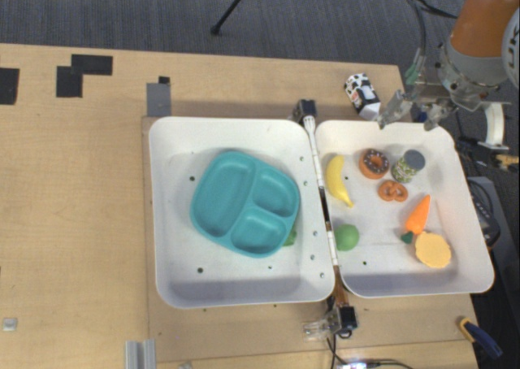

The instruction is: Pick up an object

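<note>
My gripper hangs over the far rim of the right bin, its two fingers spread open with nothing between them. Below it in that bin lie a brown donut, a grey-green round piece, an orange pretzel, a yellow banana, an orange carrot, a yellow disc and a green ball. The donut and the grey-green piece are nearest the gripper, a little toward the front.
The left bin holds a teal divided plate with something green peeking from under its right edge. A black-and-white toy lies on the bench behind the bins. A divider rail runs between the bins.
</note>
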Robot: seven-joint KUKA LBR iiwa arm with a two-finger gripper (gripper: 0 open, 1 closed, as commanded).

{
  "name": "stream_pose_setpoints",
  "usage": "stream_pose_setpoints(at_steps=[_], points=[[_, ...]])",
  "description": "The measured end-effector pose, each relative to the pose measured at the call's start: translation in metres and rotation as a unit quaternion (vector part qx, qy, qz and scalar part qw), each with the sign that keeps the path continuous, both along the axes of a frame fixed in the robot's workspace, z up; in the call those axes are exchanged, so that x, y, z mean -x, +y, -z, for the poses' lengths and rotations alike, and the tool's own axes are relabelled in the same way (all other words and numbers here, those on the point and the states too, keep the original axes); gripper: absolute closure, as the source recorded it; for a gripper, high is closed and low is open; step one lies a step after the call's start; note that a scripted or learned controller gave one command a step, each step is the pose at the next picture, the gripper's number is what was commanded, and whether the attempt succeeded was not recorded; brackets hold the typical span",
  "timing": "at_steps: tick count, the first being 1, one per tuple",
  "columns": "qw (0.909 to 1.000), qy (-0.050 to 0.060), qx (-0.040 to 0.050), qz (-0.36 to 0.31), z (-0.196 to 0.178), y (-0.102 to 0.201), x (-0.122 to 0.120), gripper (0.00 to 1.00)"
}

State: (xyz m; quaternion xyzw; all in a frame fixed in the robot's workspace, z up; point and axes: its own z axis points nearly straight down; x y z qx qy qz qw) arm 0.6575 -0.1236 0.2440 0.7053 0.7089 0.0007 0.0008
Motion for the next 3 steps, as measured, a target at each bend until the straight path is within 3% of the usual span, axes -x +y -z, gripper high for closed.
stream_pose_setpoints(at_steps=[1, 3], points=[[0.9991, -0.011, 0.0057, -0.040, 0.117, -0.039, 0.034, 0.00], [0.9912, -0.015, 0.0090, -0.131, 0.122, -0.042, 0.020, 0.00]])
